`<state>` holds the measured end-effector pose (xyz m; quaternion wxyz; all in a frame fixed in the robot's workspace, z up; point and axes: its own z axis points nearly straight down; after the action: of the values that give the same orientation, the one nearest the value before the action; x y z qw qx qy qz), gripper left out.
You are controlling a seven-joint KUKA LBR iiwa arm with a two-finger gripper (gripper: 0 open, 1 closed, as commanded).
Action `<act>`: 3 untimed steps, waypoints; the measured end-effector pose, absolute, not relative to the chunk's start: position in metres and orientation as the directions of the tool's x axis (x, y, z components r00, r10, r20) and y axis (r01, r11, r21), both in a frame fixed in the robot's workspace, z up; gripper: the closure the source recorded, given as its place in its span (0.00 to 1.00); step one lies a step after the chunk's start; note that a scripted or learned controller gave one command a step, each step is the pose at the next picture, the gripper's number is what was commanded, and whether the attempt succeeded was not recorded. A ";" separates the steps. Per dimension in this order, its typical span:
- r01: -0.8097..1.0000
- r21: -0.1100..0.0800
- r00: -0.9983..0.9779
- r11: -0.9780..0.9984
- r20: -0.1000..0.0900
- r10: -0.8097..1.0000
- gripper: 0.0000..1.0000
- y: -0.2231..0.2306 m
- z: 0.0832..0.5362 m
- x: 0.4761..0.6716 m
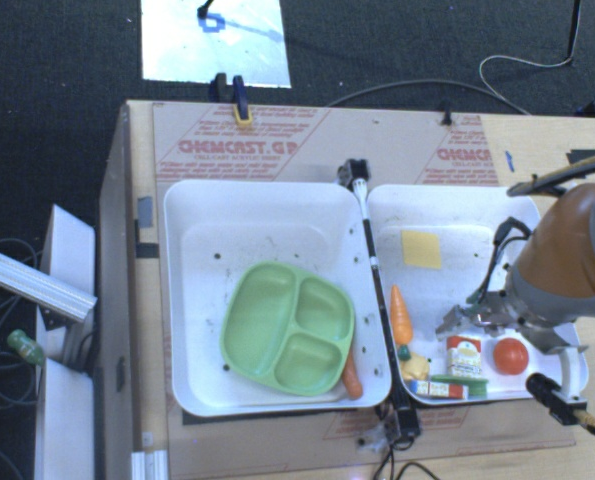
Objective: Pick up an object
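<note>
My gripper (480, 316) hangs low over the front part of the right bin (447, 218), at the end of the grey arm with the orange band (577, 230). Just below it stands a small red and white carton (464, 356). A red tomato (510, 356) lies to the right of the carton. An orange carrot (401, 314) lies by the bin's left wall, and a flat yellow square (421, 249) lies further back. A yellow piece (414, 369) and a green strip (462, 387) sit at the front edge. I see nothing held.
The left bin (207, 218) holds a green divided plate (288, 327), with an orange sausage-like piece (352, 379) against its front right rim. A black-tipped rod (362, 208) runs along the wall between the bins. Cables trail off the bench's front edge.
</note>
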<state>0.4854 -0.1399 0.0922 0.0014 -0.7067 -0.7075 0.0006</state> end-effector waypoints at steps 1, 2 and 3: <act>1.000 0.002 -0.001 0.001 0.000 1.000 1.00 -0.141 0.104 0.487; 1.000 0.004 0.000 0.000 -0.002 1.000 1.00 -0.160 0.173 0.487; 1.000 0.002 -0.001 0.001 -0.001 1.000 0.00 -0.159 0.172 0.487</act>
<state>0.4871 -0.1591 0.1723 -0.0011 -0.7069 -0.7073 -0.0006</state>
